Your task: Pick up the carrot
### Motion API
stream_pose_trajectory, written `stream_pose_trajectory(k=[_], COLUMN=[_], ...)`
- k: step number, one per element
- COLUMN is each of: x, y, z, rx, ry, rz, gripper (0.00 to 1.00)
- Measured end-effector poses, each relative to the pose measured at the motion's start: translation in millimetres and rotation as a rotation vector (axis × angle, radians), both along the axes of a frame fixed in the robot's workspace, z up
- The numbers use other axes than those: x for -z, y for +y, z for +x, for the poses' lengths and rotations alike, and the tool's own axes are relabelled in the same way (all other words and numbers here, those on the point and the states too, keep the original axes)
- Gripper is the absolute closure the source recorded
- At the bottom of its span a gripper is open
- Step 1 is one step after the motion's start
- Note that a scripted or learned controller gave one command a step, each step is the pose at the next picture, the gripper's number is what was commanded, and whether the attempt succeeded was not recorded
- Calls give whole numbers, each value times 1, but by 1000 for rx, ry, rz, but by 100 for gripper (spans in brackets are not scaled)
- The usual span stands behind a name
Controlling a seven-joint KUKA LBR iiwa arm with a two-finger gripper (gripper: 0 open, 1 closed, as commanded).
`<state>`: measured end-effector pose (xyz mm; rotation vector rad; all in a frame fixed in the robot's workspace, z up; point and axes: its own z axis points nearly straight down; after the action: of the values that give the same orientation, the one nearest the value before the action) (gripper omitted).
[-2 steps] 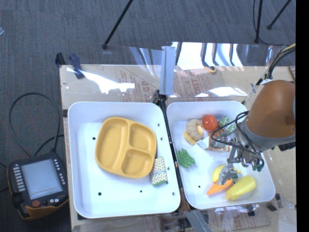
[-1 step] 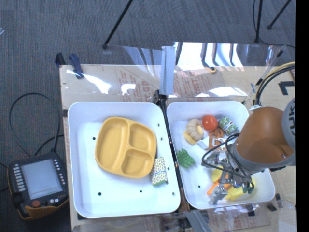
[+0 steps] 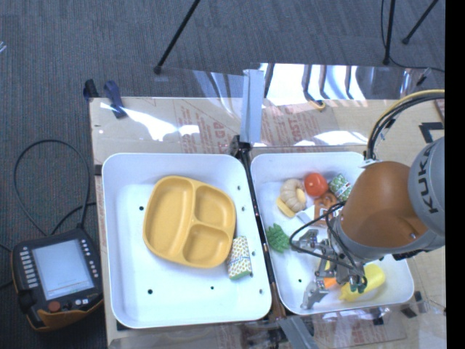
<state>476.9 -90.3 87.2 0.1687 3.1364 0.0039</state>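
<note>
The jaws (image 3: 325,288) reach low into the right bin (image 3: 290,297), pinching a small orange carrot (image 3: 330,283); its long axis cannot be made out. A yellow item (image 3: 367,281) lies just beside them, with a green leafy piece (image 3: 277,237), a tomato (image 3: 315,184) and a pastry (image 3: 293,193) farther up the bin.

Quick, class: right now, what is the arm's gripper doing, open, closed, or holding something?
Gripper: low in the right bin, with something orange, possibly the carrot, at its tip; a grasp cannot be told.
</note>
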Motion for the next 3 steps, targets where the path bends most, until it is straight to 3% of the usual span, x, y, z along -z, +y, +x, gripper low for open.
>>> stream_pose_trajectory(k=[1,2,3], x=[0,0,-1], y=[-33,11,-63], z=[0,1,3], rx=[-12,-89,-153], ry=[-2,-3,-2], rz=[-2,-1,-2], gripper=[0,0,0])
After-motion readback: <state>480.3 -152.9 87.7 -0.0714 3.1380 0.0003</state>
